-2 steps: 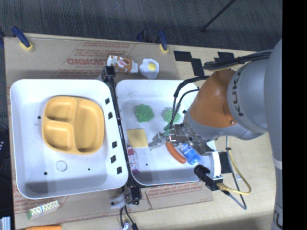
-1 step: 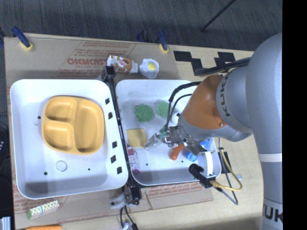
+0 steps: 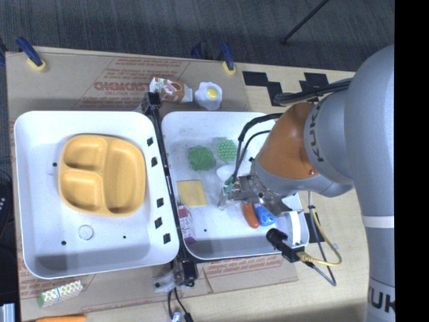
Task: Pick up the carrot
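While the arm (image 3: 301,149) reaches over the right bin (image 3: 201,241), the carrot (image 3: 250,215) lies on the bin floor just beside a blue piece (image 3: 264,215). The gripper (image 3: 236,192) hangs close above-left (its opening cannot be told).

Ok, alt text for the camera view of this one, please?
The grey arm with an orange band reaches into the right white bin, its gripper low beside a small orange carrot, near a yellow square slice and green leafy pieces. The left white bin holds a yellow divided plate.
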Robot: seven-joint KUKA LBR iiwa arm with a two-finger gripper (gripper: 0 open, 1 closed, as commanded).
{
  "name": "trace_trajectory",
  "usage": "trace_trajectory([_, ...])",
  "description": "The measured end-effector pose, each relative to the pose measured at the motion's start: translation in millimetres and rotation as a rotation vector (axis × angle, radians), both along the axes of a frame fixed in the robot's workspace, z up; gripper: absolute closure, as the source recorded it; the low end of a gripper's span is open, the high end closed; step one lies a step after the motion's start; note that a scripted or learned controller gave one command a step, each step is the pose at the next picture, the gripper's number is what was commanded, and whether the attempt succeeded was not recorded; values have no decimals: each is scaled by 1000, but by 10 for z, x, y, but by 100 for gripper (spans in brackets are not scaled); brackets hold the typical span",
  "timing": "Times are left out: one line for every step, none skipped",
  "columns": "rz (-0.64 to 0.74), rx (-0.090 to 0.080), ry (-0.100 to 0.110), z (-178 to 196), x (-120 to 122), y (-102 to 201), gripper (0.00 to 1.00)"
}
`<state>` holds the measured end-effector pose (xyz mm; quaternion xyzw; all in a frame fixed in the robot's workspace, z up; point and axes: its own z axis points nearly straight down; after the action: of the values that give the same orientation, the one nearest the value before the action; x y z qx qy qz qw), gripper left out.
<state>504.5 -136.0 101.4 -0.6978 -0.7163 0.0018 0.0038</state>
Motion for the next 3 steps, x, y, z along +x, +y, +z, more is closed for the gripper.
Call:
trace_trajectory([27, -1, -5, 201, 70, -353, 100])
trace_trajectory([-262, -1, -2, 314, -286, -746, 100])
trace_trajectory([-263, -1, -2, 314, -285, -746, 0])
